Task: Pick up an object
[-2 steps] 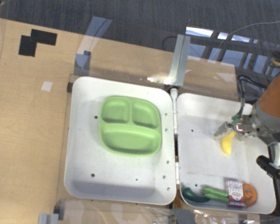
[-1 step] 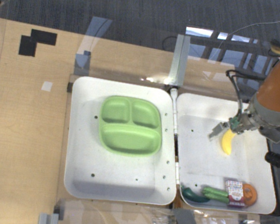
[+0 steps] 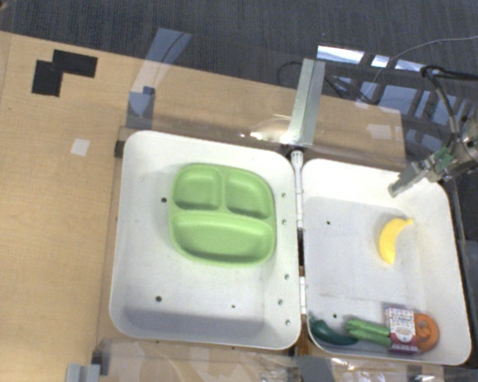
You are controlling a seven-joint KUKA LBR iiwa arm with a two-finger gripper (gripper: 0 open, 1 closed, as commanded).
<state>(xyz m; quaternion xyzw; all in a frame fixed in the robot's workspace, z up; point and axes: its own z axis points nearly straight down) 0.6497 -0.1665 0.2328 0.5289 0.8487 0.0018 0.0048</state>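
Yellow banana (image 3: 393, 239) lies loose mid right bin (image 3: 337, 244), gripper (image 3: 410, 178) above the far rim, finger state impossible to tell; approach step, next likely descent over fruit.

A light wooden bench (image 3: 31, 227) stands on dark grey carpet (image 3: 204, 0).

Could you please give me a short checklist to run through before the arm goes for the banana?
1. Banana in the right bin, nothing lying on it: ok.
2. Space around the banana free of other things: ok; the clutter sits along the bin's near edge.
3. Gripper above the banana: not ok; it is over the bin's far right corner.
4. Gripper open: cannot tell.
5. Gripper free of any object: ok, nothing seen in it.
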